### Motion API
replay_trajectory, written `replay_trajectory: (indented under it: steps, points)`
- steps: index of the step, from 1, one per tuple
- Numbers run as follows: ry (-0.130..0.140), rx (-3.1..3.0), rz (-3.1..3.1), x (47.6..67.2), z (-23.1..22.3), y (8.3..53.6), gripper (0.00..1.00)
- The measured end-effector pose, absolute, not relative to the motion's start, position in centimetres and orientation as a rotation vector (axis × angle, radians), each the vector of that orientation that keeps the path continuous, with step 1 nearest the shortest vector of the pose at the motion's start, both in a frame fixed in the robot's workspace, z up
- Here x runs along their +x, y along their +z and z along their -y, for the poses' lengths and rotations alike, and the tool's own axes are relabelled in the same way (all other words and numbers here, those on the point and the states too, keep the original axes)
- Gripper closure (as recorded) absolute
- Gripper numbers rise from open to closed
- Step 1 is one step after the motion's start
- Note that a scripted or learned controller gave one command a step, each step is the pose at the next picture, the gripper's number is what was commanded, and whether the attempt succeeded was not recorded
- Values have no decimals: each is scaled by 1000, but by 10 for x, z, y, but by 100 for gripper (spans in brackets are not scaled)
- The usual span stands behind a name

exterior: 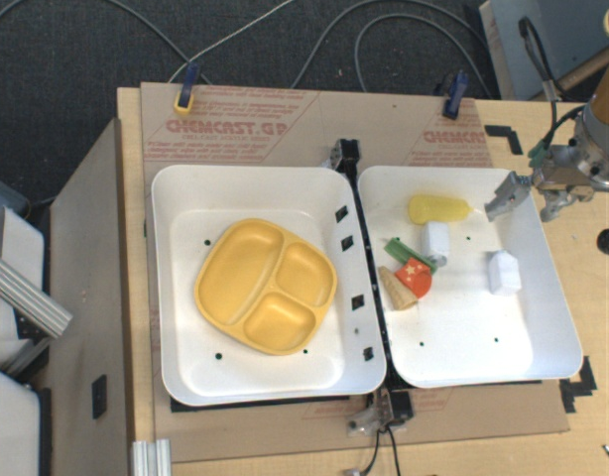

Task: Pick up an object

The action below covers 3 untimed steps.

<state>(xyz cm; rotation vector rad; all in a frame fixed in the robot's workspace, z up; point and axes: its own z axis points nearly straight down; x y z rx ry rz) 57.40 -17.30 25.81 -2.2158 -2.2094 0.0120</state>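
In the right bin (543,266), a small white block (503,271) lies nearest the claw (528,191), below it and apart from it, with bare bin floor between them. Further left sit a white cylinder (437,240), a yellow lemon-like piece (438,208) and, near the divider, a red and green strawberry (414,274) touching a tan wedge (396,291). The claw hovers over the right bin's upper right edge, pinching nothing, and whether it is spread cannot be told; the left bin (176,266) on the tabletop (136,216) holds a yellow divided plate (265,286).

Grey metal end effector (523,194) with angular fingers.
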Motion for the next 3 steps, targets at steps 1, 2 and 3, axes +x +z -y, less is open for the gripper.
replay_trajectory:
  steps: [1, 2, 3]
  points:
    - [0, -2220, 2221, 576, 172, 266, 0]
    - [3, -2218, 2219, 569, 168, 221, 0]
    - [3, -2216, 2220, 577, 162, 173, 0]
